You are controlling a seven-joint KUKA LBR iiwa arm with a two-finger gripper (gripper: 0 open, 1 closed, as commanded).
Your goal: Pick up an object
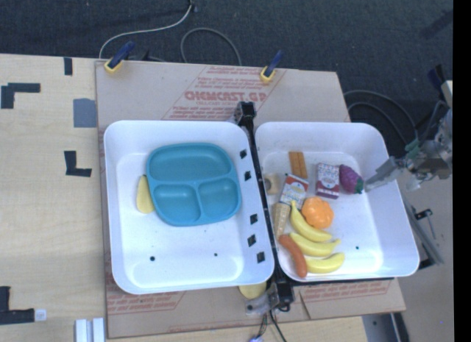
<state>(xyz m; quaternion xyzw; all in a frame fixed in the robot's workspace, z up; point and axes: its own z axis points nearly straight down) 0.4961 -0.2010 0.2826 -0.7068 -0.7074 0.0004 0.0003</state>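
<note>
The right bin [383, 208] holds several toy foods: an orange [319, 212], two bananas [313, 234], a red-orange sausage-shaped piece [293, 254], a purple piece [349, 178], two small red and white boxes [327, 179] and a tan bar [297, 162]. My gripper [375, 179] reaches in over the bin's right rim. Its tip is low and just right of the purple piece. Nothing shows in its grasp. The grey wrist [430, 157] is at the view's right edge.
The left bin [184, 267] holds a blue divided plate [195, 184] with a yellow piece [143, 195] beside its left side. A black divider [254, 186] runs between the bins. Cables [368, 101] lie behind the right bin.
</note>
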